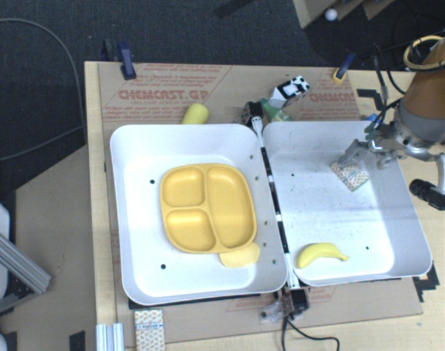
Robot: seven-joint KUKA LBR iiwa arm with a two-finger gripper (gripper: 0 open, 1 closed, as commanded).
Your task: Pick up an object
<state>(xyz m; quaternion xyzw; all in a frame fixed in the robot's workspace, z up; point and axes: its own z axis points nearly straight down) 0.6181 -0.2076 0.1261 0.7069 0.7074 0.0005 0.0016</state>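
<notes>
One small patterned packet [351, 175] sits upper middle of the right bin [397, 262], touching our gripper [362, 154]. Can't tell how the fingers stand. We'd guess grasping stage; next it needs a firm pinch, then lifting.

Yellow item [239, 256] partly hidden under divided plate [207, 208]; kind not determinable. Arm [427, 101] cut off at right edge. Gripper [357, 158] fingers obscured against patterned packet [351, 175]; contact w/ packet not confirmed.

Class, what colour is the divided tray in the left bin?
Yellow: the divided tray, seen clearly in the camera view.
</notes>
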